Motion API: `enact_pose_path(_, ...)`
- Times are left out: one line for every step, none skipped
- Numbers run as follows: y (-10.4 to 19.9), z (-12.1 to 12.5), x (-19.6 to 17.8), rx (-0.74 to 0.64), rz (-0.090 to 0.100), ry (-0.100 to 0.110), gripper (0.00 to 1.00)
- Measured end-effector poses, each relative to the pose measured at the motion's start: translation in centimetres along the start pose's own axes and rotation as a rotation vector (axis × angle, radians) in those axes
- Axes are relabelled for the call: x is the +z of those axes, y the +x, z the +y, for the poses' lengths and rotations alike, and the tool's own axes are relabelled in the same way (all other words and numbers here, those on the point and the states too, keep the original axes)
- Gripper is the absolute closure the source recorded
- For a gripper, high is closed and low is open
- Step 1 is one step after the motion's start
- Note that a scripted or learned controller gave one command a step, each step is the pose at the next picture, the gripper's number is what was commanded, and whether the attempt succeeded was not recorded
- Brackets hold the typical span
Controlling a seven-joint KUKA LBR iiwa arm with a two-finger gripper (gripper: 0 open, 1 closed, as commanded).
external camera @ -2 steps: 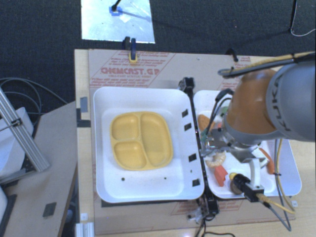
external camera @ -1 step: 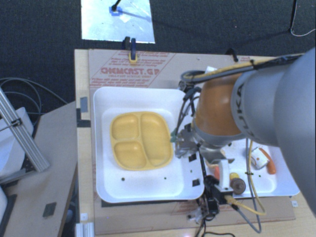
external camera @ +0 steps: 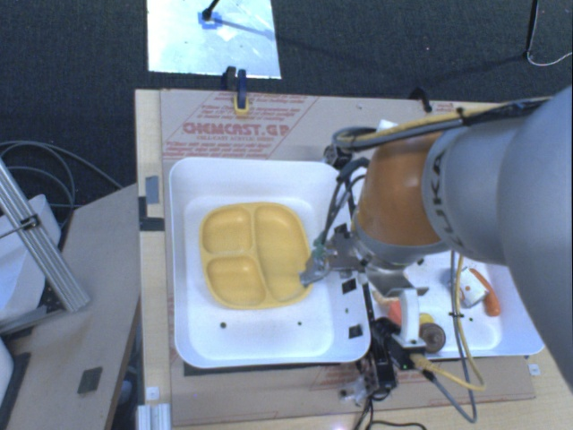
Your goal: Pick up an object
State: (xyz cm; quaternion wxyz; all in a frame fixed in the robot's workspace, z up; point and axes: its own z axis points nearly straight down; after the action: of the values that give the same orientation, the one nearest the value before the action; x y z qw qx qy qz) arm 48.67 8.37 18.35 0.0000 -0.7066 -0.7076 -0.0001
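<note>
gripper [external camera: 315, 267] sits at the yellow tray's [external camera: 252, 254] right rim, left bin [external camera: 260, 176]; can't tell its state. i'd pinch that rim squarely, then lift.

Divided yellow tray [external camera: 253, 253]: smooth, slightly glossy plastic. White bins [external camera: 197, 330]: matt, smooth plastic. Bench [external camera: 295, 115]: flat brown board of cardboard-like finish with red print; arm [external camera: 501, 186]: grey satin shell with glossy orange band [external camera: 394, 195].

Arm [external camera: 466, 186] covers most of the right bin [external camera: 510, 339]; small objects there [external camera: 479, 289] partly hidden, unidentifiable. End effector [external camera: 315, 269] fingers blurred at yellow tray [external camera: 255, 253] edge; grasp unclear. Arm cut off right.
</note>
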Motion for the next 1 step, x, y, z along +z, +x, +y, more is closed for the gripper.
enact_pose_path(-9.13,0.02,-0.74,0.009,-0.004,-0.001,0.00)
